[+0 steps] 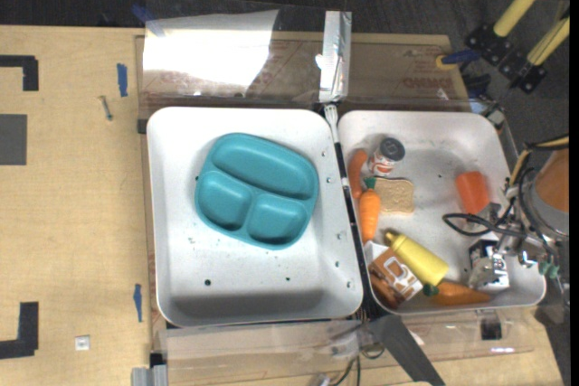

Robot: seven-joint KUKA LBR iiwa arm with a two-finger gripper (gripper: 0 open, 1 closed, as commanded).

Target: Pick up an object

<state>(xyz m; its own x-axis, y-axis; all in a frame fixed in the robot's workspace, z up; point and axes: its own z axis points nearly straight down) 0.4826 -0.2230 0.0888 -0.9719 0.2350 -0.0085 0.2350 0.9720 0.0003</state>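
Gripper [489, 269], its opening state not discernible, is seen low over the right bin [434, 124]'s near corner, with the carrot [459, 292] lying crosswise just beside it toward the left bin

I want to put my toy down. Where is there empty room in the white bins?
Left bin: bare floor all around the teal divided plate, widest along its near edge. Right bin: a bare patch in the middle, between the cracker, the orange cup and the yellow bottle. Its left side and near edge are crowded, and the gripper hangs at its near right corner.
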